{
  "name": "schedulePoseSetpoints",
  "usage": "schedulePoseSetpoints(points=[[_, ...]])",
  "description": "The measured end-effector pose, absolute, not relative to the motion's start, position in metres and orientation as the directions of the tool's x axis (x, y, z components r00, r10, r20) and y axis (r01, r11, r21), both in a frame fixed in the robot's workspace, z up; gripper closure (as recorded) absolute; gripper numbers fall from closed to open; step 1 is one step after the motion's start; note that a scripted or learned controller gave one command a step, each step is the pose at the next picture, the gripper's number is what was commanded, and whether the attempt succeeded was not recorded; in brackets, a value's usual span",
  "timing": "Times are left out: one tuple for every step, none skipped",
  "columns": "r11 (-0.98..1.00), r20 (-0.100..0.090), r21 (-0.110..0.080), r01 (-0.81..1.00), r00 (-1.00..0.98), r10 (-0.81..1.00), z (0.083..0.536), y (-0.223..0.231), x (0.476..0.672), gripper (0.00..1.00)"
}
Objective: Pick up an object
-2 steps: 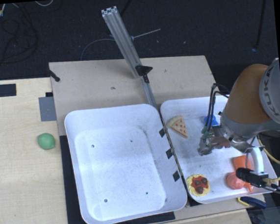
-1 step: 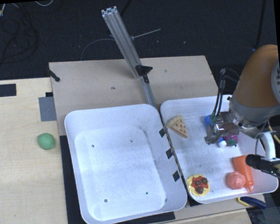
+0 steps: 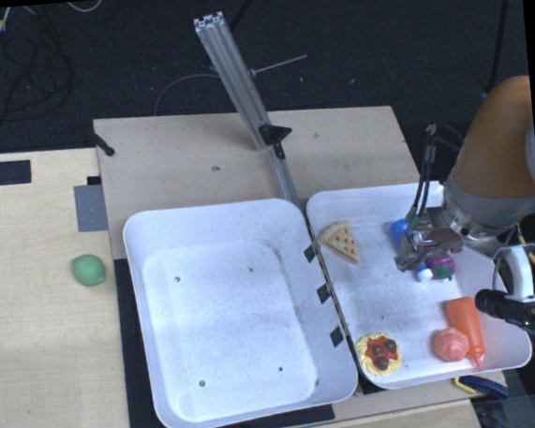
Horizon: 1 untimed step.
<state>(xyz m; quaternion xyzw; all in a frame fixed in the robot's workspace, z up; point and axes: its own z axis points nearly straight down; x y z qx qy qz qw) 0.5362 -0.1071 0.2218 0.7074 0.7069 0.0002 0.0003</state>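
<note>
**Gripper low in right bin, crowded target, grasp uncertain**

Left to right. A green ball lies on the pale wooden bench, well apart from both bins. The left bin is a shallow white tray with dark specks. Beyond the bins stands a metal rail; behind it, dark floor with loose cables.

The right bin holds a pizza slice toy near its left wall, a yellow-and-red toy at the near edge, a pink ball touching an orange carrot-like piece.

The gripper sits low over a cluster: blue piece, purple piece. Whether it is wide, narrow or holding anything, I cannot tell.

Risks, as judgement: the pieces sit tight together, so a close may pinch two or nudge one aside; small rounded toys could slip out on lifting.
</note>
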Motion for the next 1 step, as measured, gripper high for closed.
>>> schedulePoseSetpoints(points=[[0.003,0.001,-0.001,1.0,-0.003,1.0,0.2202,-0.0496,0.5524,1.0]])
